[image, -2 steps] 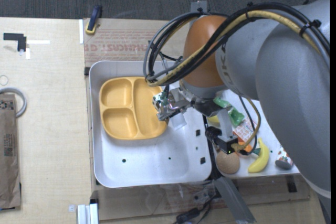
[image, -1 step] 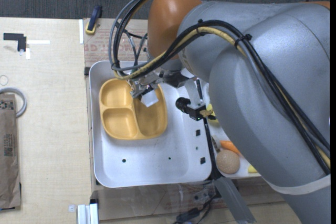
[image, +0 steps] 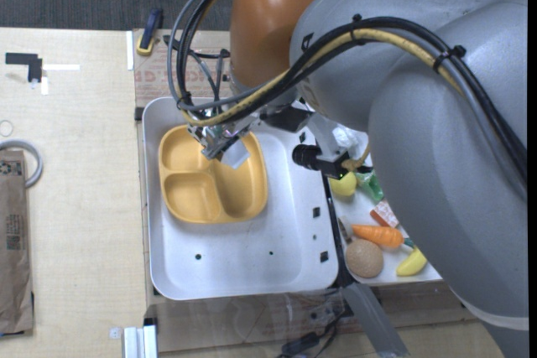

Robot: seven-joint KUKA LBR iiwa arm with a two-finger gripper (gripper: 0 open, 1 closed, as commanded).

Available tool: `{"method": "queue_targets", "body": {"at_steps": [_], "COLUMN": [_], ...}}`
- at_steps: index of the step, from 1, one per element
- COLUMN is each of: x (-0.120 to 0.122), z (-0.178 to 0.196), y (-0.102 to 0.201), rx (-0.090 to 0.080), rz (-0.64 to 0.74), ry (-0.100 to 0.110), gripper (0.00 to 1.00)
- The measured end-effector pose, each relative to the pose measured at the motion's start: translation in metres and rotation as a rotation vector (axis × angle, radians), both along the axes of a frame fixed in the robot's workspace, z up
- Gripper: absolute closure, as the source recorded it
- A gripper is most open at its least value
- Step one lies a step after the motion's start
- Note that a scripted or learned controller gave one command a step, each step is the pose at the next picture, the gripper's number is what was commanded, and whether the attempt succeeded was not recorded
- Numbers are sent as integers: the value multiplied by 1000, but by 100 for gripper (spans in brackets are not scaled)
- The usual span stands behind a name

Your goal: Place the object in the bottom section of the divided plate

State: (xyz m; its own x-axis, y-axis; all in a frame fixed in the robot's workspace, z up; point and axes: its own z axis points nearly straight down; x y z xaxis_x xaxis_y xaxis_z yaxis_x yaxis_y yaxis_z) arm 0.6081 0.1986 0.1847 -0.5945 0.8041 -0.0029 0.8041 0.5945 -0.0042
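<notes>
A yellow divided plate (image: 191, 201) lies in the upper left of the left white bin (image: 243, 264). It has two small sections on its left and one larger section on its right. My gripper (image: 221, 145) hangs over the plate's upper middle, near the divider, under a bundle of cables. A pale grey shape (image: 237, 156) sits just below the gripper tip, over the larger section. Whether this shape is a held object or part of the gripper is unclear. The arm hides the bin's upper right.
The right bin (image: 424, 274) holds toy food: a yellow lemon (image: 342, 185), a green piece (image: 372, 184), an orange carrot (image: 378, 236), a tan round piece (image: 364, 259) and a yellow banana (image: 411, 263). The bulky grey arm (image: 436, 121) covers the right side. A wooden bench (image: 75, 180) lies left.
</notes>
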Motion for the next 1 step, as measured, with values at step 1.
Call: {"method": "queue_targets", "body": {"at_steps": [1], "x": [34], "z": [-7], "y": [18], "rx": [0], "rz": [92], "ry": [0], "gripper": [100]}}
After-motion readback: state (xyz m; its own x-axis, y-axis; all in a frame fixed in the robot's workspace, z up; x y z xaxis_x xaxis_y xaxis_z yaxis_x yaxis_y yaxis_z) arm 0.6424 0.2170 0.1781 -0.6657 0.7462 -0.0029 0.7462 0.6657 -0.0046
